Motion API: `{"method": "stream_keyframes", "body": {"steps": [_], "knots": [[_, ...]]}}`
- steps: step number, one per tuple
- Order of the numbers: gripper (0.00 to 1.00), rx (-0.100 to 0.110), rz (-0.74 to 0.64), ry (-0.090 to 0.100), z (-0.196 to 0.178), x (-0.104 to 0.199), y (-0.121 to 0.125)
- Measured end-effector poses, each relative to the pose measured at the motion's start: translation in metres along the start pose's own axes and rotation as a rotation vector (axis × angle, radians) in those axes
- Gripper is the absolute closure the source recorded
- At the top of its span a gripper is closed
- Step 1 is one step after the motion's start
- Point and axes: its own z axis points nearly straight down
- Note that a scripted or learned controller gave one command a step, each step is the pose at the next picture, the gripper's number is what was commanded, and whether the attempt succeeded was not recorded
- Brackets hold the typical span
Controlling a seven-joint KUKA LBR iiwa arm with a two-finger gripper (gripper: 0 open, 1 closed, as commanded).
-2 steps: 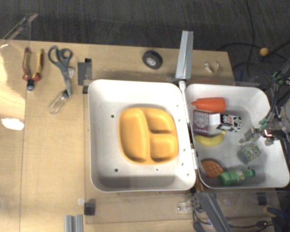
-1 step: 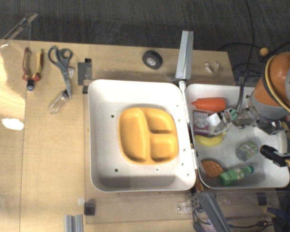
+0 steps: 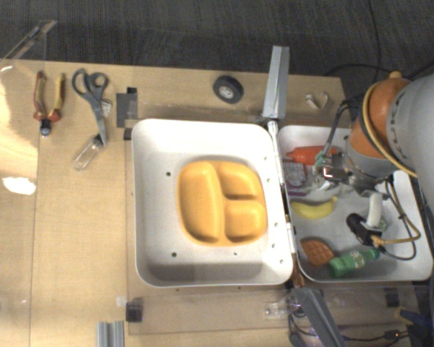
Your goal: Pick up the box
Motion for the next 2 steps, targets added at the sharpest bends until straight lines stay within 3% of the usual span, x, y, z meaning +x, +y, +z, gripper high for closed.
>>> {"method": "stream_keyframes", "body": {"steps": [1,2], "knots": [[1.00,-0.008,-0.017,0.023,-0.014,0.016,0.005],[1.00,0.011,-0.154,0.025,-0.167,0.064,-0.006]]}}
